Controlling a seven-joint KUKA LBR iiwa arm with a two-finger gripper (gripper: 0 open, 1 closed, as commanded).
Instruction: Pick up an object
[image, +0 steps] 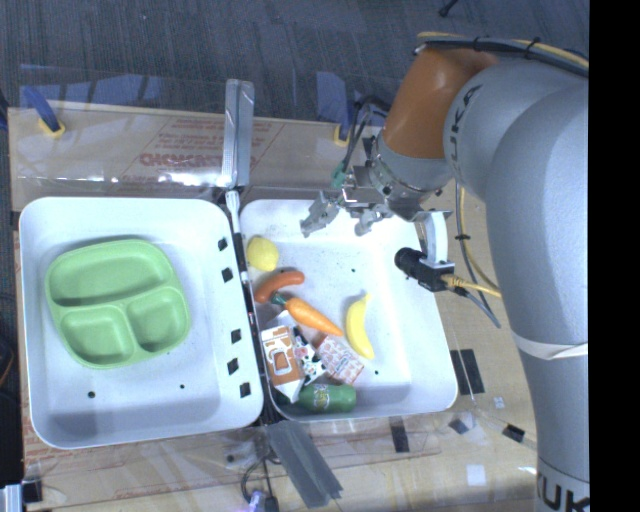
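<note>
Claw (343, 220) hovering over far edge of right white bin (420, 330), fingers spread apart, holding nothing. Objects lying along bin's left side: round yellow lemon-like ball (262, 253), orange plastic carrot (310, 315), yellow banana (359, 327), printed snack packets (283, 356), green bottle (327, 398) at near end. Green divided plastic tray (117, 300) sitting in left bin (60, 400). Task looking barely begun: descent, grasp, lift all remaining.

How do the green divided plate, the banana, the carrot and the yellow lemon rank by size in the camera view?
1. green divided plate, by far
2. carrot and banana, too alike in length to rank
3. yellow lemon, smallest
</note>
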